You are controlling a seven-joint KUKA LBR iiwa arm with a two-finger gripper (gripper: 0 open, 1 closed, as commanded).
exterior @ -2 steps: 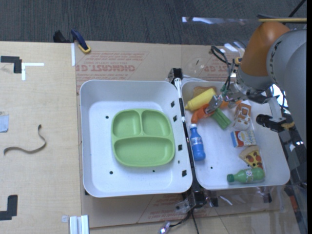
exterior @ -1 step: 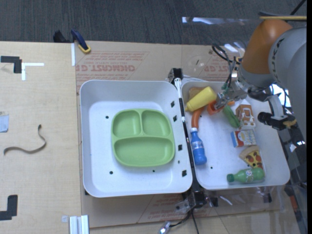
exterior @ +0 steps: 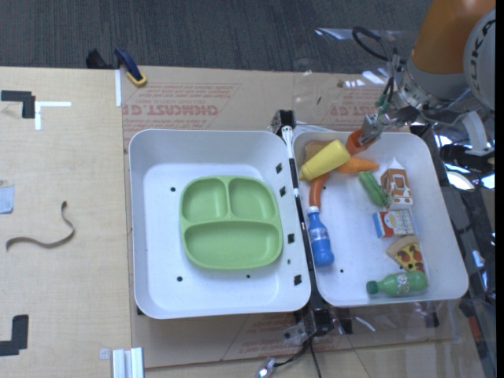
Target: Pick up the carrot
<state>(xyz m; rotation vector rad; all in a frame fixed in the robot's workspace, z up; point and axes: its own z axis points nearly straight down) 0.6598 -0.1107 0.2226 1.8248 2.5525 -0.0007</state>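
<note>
Nearest the camera, a green plastic bottle (exterior: 398,283) is lying in the right-hand white bin (exterior: 346,286). Further back, the small orange carrot (exterior: 358,164) is resting beside a yellow block (exterior: 325,160). The gripper (exterior: 368,130) is hanging just behind it; can't tell how its jaws are set.

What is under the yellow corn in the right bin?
The corn lies across the top of a bent orange-red piece, whose lower end shows beside the blue bottle. The carrot touches its right end. Whatever else lies beneath the corn is covered.
</note>
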